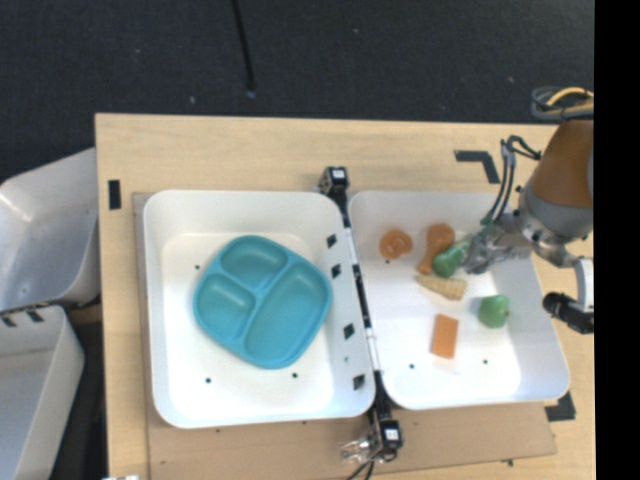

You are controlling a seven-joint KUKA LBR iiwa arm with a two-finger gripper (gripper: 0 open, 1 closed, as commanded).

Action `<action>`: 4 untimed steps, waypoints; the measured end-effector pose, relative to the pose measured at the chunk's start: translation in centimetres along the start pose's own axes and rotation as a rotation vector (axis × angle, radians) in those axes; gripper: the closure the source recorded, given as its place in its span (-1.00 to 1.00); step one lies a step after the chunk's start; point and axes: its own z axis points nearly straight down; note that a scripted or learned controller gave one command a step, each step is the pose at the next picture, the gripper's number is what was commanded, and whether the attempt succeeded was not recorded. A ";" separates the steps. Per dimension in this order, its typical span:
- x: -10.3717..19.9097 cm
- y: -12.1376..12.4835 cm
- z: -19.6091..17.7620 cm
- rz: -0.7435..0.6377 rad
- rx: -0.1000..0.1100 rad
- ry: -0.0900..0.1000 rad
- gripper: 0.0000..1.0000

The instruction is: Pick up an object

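Seen from above, the gripper [478, 253] hangs low in the right bin [520, 368], its tip touching or covering a green piece [449, 259]. Whether it pinches that piece cannot be told. The risk, as I judge it, is crowding: an orange stick [437, 242] and a pale corn cob [442, 286] lie just beside the green piece, so a grasp could nudge them or slip. A green ball [493, 310] lies below the gripper, an orange block [445, 335] further down, an orange disc [396, 245] to its left. A blue plate [262, 300] sits in the left bin [180, 388].
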 end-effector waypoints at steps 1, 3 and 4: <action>0.1 -0.4 -4.5 -0.003 0.000 0.002 1.00; 5.3 0.0 -7.8 -0.007 0.003 0.004 1.00; 10.6 -0.2 -7.1 -0.007 0.005 0.003 1.00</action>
